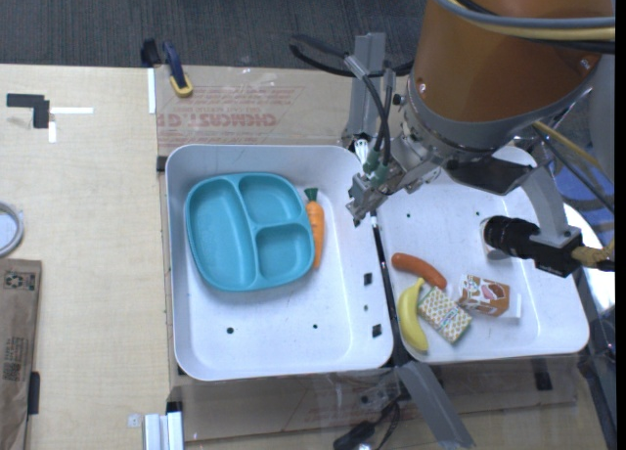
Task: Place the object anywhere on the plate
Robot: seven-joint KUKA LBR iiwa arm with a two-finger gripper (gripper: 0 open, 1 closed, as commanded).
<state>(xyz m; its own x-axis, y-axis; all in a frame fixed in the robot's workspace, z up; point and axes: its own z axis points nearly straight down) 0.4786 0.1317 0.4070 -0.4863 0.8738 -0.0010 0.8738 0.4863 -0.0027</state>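
A blue three-part plate (249, 231) lies in the left bin (196, 340), toward its back. An orange carrot (315, 228) with a green top rests on the bin floor against the plate's right rim. My gripper (362, 202) hangs over the wall between the two bins, just right of the carrot's top end and above it. Nothing shows at its tip. In the right bin (548, 336) lie a red sausage (419, 269), a yellow banana (411, 320), a patterned cracker packet (444, 314) and a small brown-and-white snack packet (486, 295).
The arm's big orange and grey body (509, 37) covers the right bin's back part. Brown cardboard (254, 111) lies behind the left bin. The bench to the left bears a tape roll (8, 231) and a paper bag (18, 350).
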